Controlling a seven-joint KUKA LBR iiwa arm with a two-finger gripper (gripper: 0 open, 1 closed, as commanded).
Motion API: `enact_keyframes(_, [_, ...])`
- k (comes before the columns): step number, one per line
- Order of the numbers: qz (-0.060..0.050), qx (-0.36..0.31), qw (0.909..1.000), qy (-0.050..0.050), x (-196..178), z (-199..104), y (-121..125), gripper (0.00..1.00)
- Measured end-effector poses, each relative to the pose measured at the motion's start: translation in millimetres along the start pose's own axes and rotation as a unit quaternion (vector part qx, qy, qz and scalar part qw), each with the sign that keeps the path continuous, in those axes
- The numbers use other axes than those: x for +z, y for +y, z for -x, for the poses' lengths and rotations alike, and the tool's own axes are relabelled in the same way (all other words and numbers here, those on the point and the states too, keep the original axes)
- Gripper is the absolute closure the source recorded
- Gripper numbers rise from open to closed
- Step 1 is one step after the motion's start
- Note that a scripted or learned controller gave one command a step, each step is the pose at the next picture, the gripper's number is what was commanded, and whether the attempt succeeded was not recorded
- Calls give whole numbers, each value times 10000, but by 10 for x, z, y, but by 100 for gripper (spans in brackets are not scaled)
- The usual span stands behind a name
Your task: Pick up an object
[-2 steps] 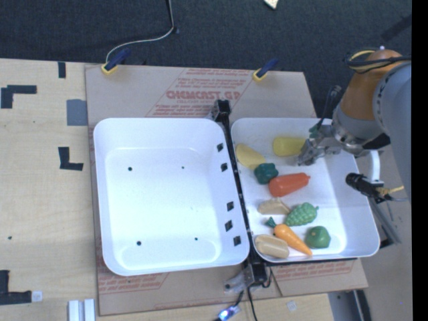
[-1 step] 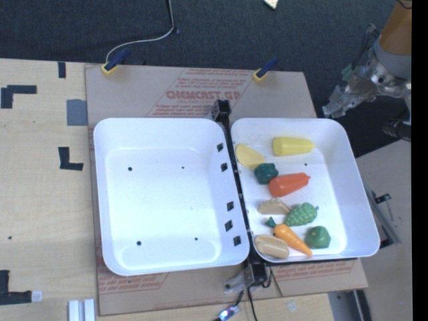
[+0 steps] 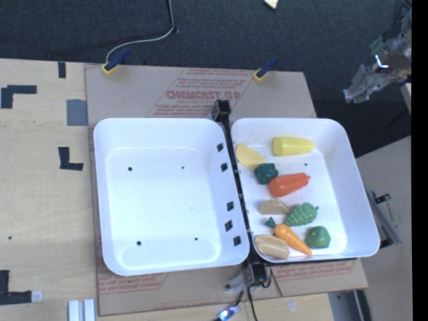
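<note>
Counter [image 3: 40, 179] spread below and left of the fingers [image 3: 364, 89], cardboard sheet [image 3: 200, 95] on top. Left bin [image 3: 107, 179] far left of the fingers and lower. Right bin [image 3: 348, 179] nearer, just below them and slightly left, holding toy food. Fingers parked off the bins at upper right, over dark floor; spread or pressed together cannot be told.

Inside the right bin, all below-left of the fingers: red pepper [image 3: 289, 184]; yellow corn [image 3: 291, 146]; orange carrot [image 3: 293, 239]; green bumpy fruit [image 3: 301, 214]; tan bread roll [image 3: 271, 247]; yellow lemon piece [image 3: 249, 155]; dark green broccoli [image 3: 265, 172]; small green pepper [image 3: 318, 237].
</note>
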State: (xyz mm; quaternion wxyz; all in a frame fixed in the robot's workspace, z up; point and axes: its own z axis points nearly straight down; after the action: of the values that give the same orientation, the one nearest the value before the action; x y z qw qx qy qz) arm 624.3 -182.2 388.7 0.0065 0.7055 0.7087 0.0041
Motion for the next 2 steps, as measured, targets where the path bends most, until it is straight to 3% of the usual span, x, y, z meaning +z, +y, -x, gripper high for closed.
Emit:
enact_keyframes(1, [25, -48, 10000, 18, -1574, -1124, 285, 100])
enact_keyframes(2, [-164, -4, 9999, 29, -104, -1589, -117, 100])
